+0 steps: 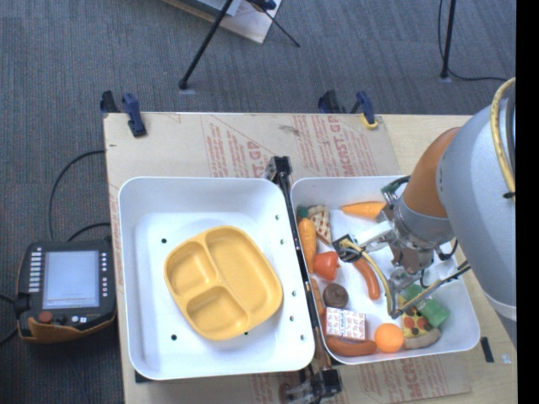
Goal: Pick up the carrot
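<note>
Two white bins sat side by side on the bench: the left bin (139, 225) held a yellow divided plate (221, 282), the right bin (467, 331) a crowded pile of toy food. Best candidate for the carrot (365, 209) was the orange tapered piece near the right bin's back wall, pointing left, lying clear of the arm. A second long orange piece (306, 241) lay against the divider between the bins — could be another carrot or a sausage, can't tell. The gripper (410, 268) hung over the middle of the right bin, just in front of the carrot, above a red sausage-shaped piece (369, 277); couldn't tell whether the claw was apart or together, wrist body and cabling hid it. Nothing visibly held. Nearby: a red tomato (326, 264), a brown round piece (336, 295), a patterned box (345, 322), an orange ball (388, 337), a pizza slice (418, 332), a green piece (435, 312). Risks as I judged them: a descent from this spot would land on the red piece, not the carrot — wrong object grabbed. The carrot sat close to the back wall, so a finger could clip the rim or push it against the wall. Its tapered shape could also squirt out of a pinch near the tip.
</note>
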Motion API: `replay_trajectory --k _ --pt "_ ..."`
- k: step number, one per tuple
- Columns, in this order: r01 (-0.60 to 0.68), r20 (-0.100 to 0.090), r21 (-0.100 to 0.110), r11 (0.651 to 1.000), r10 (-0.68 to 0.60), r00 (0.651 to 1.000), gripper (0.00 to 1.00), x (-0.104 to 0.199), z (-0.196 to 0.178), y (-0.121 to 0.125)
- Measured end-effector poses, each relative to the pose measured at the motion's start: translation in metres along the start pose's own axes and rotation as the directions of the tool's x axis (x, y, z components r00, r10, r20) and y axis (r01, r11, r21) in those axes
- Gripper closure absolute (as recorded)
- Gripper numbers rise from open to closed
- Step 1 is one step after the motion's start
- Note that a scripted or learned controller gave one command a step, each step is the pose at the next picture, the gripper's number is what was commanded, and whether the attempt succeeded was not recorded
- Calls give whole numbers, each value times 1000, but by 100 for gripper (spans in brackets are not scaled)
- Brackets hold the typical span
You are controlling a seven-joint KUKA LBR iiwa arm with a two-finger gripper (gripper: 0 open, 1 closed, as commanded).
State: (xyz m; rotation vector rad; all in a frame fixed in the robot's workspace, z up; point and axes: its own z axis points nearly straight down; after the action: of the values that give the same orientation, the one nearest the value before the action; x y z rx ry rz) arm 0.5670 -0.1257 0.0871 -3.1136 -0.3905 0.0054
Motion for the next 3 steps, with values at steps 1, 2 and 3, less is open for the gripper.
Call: replay_trajectory --k 1,2,3 --pt "27 -1 0 1000 -27 1000 0 49 0 -29" --pt "-9 1 0 1000 9 1000 0 -29 1 -38" --pt "42 -1 -1 999 -42 999 0 45 0 24"
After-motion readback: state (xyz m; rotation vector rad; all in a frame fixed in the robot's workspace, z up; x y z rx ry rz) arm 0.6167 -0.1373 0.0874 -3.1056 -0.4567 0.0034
